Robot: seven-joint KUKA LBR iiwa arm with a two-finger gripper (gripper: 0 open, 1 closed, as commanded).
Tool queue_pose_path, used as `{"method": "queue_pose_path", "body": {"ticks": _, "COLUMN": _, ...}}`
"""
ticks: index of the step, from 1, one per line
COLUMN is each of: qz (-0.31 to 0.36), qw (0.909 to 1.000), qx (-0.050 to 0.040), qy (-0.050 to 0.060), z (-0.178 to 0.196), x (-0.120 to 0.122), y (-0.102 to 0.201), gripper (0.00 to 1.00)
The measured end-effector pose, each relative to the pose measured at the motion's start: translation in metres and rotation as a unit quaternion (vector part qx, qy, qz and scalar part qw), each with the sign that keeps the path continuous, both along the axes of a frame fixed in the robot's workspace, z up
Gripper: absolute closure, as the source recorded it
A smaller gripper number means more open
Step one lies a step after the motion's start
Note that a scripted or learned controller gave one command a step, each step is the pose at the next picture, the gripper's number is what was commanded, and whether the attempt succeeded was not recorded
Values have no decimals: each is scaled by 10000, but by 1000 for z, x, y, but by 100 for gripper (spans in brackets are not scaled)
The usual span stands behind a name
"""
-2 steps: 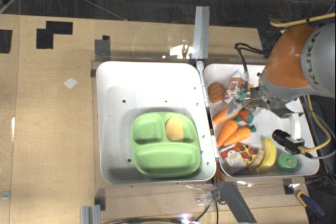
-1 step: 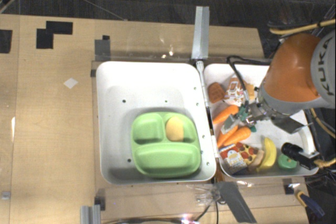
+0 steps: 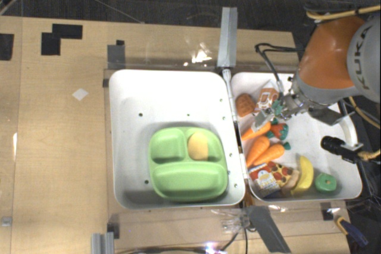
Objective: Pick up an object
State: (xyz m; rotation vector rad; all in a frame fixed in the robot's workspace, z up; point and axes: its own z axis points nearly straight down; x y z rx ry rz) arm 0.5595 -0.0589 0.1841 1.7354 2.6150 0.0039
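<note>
The right bin (image 3: pixel 351 190) holds a pile of toy food. A brown round piece (image 3: pixel 244 104) lies at its upper left, and two orange carrots (image 3: pixel 263 150) lie in the middle. A yellow banana (image 3: pixel 305 172) and a green ring-shaped piece (image 3: pixel 325 182) sit near the front, beside a flat red and white packet (image 3: pixel 271 175). My gripper (image 3: pixel 280 107) hangs low over the upper middle of this bin, right above a small orange-topped piece (image 3: pixel 268 96) and the carrots' green tops (image 3: pixel 280 131). The grey and orange arm (image 3: pixel 330 62) hides the bin's upper right.
The left bin (image 3: pixel 137 98) carries a green divided plate (image 3: pixel 187 172) with a yellow round item (image 3: pixel 198 146) in its upper right compartment. A metal divider (image 3: pixel 227 38) runs between the bins at the back. Black cables (image 3: pixel 342 149) hang at the right bin's edge.
</note>
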Motion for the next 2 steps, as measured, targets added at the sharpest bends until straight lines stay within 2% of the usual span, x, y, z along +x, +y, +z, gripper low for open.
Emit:
{"method": "queue_pose_path", "body": {"ticks": 1, "qz": 0, "qw": 10000, "qx": -1, "qy": 0, "z": 0, "x": 0, "y": 0, "gripper": 0}}
{"method": "queue_pose_path", "body": {"ticks": 2, "qz": -410, "qw": 9992, "qx": 2, "qy": -14, "z": -88, "x": -40, "y": -27, "gripper": 0}}
